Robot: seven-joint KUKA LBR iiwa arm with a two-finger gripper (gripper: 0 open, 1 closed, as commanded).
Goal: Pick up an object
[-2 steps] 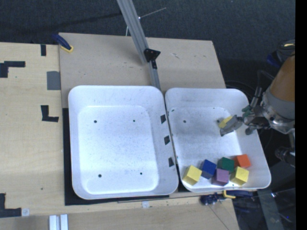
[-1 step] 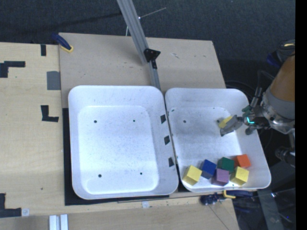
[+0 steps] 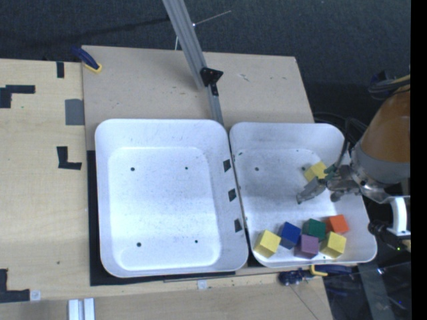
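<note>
I see my gripper (image 3: pixel 319 189) low in the right bin (image 3: pixel 280 139), fingers apart, clamping nothing. A yellow block (image 3: pixel 315 172) sits just beside it at twelve o'clock. More blocks (image 3: pixel 303 237) cluster at six o'clock, near the rim.

**Nothing legible for you here**

You will find no readable text, label, brand or number anywhere on the bench (image 3: pixel 167 85), the two white bins (image 3: pixel 107 179) or the coloured blocks (image 3: pixel 313 235) (the black marks on the bench's left side (image 3: pixel 63 157) are plain shapes, not letters).
</note>
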